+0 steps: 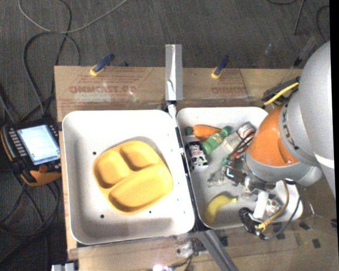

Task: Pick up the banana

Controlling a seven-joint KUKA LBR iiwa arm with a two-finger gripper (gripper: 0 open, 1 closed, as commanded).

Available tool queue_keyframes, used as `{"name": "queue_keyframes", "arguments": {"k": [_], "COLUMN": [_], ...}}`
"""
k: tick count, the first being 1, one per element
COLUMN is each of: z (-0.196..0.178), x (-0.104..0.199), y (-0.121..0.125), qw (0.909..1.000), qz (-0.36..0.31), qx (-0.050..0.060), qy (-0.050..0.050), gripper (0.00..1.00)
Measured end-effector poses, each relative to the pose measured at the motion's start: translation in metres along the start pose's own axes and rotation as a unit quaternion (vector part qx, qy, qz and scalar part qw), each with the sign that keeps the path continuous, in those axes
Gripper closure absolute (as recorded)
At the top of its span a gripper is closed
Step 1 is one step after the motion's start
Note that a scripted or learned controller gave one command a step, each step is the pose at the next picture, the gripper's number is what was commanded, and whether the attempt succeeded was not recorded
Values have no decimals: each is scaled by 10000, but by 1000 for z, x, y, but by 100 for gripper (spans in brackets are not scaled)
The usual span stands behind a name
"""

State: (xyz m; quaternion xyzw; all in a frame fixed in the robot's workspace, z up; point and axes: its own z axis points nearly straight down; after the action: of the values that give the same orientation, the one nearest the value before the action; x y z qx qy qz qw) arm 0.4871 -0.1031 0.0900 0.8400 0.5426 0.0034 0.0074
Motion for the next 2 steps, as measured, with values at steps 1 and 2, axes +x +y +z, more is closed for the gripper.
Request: {"name": "queue_keyframes", "arguments": {"k": [1,2], "z": [-9,-93], "x": [1,23], "y": [-1,-14], "qw": [10000,9997], "qz": [-3,-236], "qx": [22,102], "qy": [1,-9], "gripper": [100,100]}}
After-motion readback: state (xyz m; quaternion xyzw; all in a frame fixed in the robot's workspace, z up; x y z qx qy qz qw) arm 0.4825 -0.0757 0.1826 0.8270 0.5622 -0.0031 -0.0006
